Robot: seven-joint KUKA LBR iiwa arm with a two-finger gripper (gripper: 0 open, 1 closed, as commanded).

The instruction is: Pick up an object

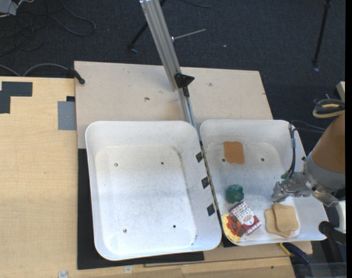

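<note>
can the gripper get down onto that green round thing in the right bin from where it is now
Probably yes. The green round object sits alone on bare bin floor, with a small gap to the red-and-white packet below it. The gripper hangs just to its right with nothing between them.

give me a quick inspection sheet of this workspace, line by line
surface: two shallow white bins side by side on a light board; left bin, right bin
job's things: all in the right bin: orange-brown square block, green round object, red and white packet, tan bread-like piece
clutter: nothing seen in the bins
grippers: gripper at the right bin's right side, just above the tan piece; nothing visibly held
cables: black cables on the dark floor at upper left
surroundings: slanted metal rail rising behind the bins, wooden table to the left
</note>
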